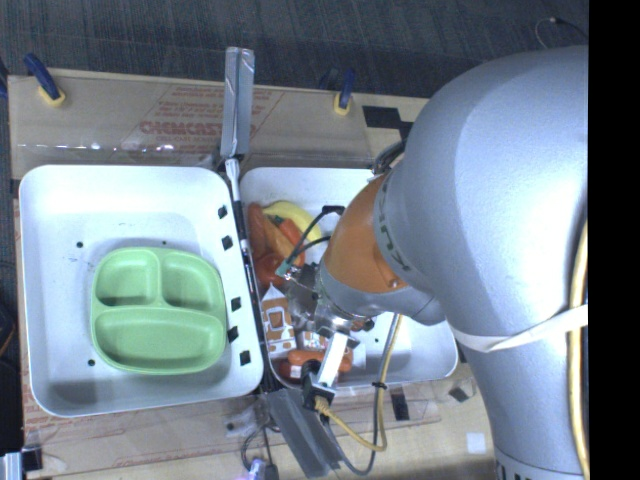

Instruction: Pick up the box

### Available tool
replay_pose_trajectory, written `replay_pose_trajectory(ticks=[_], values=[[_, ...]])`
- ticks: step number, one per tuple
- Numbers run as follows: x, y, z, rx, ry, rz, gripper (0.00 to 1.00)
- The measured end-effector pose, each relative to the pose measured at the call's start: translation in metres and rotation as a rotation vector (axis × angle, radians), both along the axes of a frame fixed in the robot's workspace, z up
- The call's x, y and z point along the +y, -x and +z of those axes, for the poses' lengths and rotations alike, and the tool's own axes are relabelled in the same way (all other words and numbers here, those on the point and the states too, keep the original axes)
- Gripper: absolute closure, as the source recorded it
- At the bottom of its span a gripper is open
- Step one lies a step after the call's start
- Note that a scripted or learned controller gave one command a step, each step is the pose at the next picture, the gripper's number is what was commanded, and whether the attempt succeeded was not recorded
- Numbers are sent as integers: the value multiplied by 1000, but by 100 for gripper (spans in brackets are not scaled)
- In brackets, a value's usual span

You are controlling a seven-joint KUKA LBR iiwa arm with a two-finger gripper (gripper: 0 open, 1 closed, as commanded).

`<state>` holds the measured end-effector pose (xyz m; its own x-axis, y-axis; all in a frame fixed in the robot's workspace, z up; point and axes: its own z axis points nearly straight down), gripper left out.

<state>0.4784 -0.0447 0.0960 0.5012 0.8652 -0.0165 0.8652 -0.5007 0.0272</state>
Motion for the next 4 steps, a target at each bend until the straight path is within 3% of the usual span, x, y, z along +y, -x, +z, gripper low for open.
replay_pose_trajectory(ticks=[1, 2, 3, 4], values=[[58, -5, 122, 15, -32, -280, 100], [5, 3, 95, 18, -32, -287, 100], [3, 2, 95, 10, -32, -600, 100], [41, 0, 98, 8, -32, -717, 100]])
